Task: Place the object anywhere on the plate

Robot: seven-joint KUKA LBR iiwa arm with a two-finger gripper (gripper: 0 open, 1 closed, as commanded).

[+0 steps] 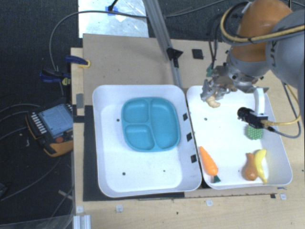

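Two white bins sit side by side on the bench [133,61]. Off its left edge lies a small handheld device with an orange body [51,128], cables trailing around it. The left bin [143,178] holds a blue plate [150,124] split into three compartments, resting toward the bin's far half. The right bin [228,142] carries the loose things: an orange carrot [208,162] near its front left corner, a pale tan object [213,102] near its far left, a green item [254,132] toward the right side, and at the front right a brown piece [249,167] touching a yellow banana [261,164]. The pincer [209,95] hangs right over the tan object and appears closed on it, its fingers down at the object's top. Behind it rises the grey arm with its orange band [262,23].
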